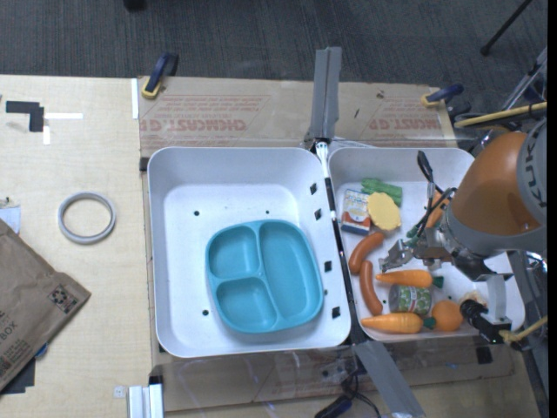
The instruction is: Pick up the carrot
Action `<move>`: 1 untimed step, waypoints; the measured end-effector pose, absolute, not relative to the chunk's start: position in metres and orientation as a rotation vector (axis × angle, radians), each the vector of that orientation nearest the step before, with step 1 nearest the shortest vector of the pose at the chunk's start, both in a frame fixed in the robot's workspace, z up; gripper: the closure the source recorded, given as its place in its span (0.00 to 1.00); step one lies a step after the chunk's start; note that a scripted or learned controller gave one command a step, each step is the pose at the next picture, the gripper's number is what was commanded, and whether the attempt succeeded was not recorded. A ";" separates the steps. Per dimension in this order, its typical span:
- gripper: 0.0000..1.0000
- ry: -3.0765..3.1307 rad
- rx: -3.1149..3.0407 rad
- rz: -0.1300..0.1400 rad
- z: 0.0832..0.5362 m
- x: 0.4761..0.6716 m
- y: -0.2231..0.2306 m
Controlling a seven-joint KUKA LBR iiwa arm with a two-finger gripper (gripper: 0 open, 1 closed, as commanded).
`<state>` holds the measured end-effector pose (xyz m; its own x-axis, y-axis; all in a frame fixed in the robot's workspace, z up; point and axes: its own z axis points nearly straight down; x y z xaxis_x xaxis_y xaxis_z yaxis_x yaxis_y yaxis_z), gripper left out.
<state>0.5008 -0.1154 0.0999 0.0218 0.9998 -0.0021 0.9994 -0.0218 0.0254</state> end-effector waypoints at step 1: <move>0.00 2.279 2.165 -0.002 0.089 0.478 -0.190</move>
